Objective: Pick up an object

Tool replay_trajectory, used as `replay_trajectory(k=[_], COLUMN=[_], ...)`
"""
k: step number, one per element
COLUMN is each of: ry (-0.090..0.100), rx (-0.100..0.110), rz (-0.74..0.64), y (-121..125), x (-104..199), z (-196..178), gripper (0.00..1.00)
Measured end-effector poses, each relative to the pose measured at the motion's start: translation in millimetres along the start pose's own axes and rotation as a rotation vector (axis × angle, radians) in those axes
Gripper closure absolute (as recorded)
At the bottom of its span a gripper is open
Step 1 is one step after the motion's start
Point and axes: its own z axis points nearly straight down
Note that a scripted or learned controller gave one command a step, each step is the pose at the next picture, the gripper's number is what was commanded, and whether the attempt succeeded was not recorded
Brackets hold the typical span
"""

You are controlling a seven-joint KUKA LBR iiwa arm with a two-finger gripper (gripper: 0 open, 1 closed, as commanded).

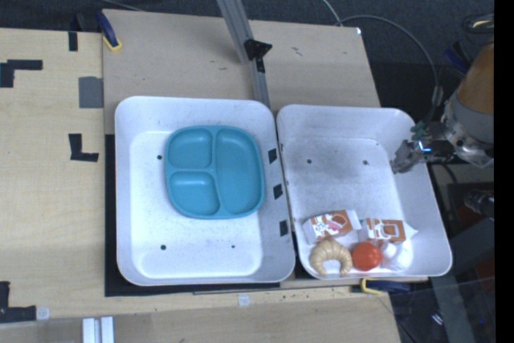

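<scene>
1. The step in hand looks like the approach: nothing is lifted yet, and the hand [404, 156] sits at the right rim of the right bin [337, 173], apart from every object.

2. The pickable things lie bunched in the near right corner of that bin: a croissant [331, 255], a red ball [366, 255] just beside it, a white packet [330, 224] with red print behind the croissant, and a second packet [387, 230] to the right of the first. Something white lies next to the ball, too small to name.

3. The left bin [144, 197] holds a blue tray [215, 172] with three compartments, well apart from the hand.

4. The next move, as a judgement, calls for the hand to travel toward the near corner, settle over one item, and come down on it. The croissant and ball touch or nearly touch, so a clean descent on either needs room for the fingers. The flat packets would likely be harder to pinch.

5. The arm [474, 104] enters from the right, its orange band above the wrist, with the hand pointing left and slightly down over the bin wall.

6. Whether the hand is released or clenched cannot be told, as it is small and dark; nothing is visible in it

7. The bins rest on the counter [177, 60]
</scene>
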Motion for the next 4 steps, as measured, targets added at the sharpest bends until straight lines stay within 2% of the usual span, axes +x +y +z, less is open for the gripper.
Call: replay_trajectory(k=[1,2,3,4], ry=[0.000,0.003,0.003,0.004], rx=[0.001,0.005,0.008,0.006], rz=[0.000,-0.004,-0.004,-0.006], y=[1.4,14.0,10.4,13.9], x=[0.0,49.1,97.4,151.9], z=[-53.1,-47.1,-32.6,-37.9], gripper=[1.00,1.00,1.00,1.00])
